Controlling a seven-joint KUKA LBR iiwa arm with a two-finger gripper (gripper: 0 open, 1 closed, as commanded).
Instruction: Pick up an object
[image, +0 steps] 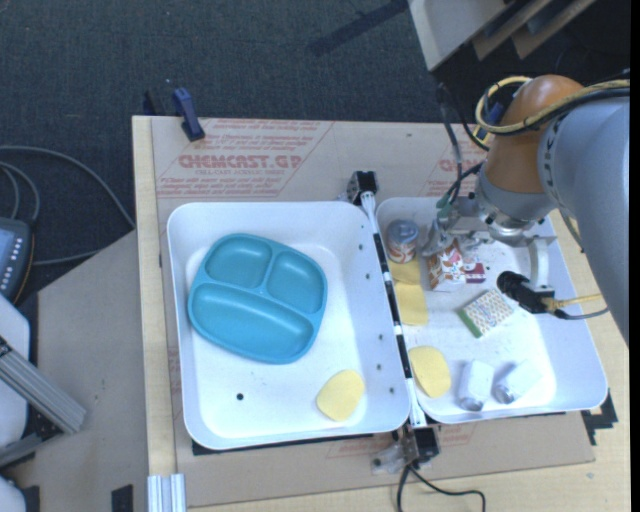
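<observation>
In the right bin (575, 385), my gripper (456, 236) hangs low over the bin's upper middle, right above a small red and white carton (458, 268). Just left of it stands a small can (403, 238). A flat yellow piece (409, 300) lies below the can, and another yellow piece (432, 370) sits near the bin's front. A green and white patterned packet (487, 312) rests to the right of the carton. White wrapped items (495, 381) lie at the front right.
The left bin (185, 300) holds a blue divided plate (258, 297) and a yellow piece (341, 394) near its front right corner. A ridge with black clips (385, 290) separates the bins. A black part with yellow cable (530, 292) reaches over the right bin.
</observation>
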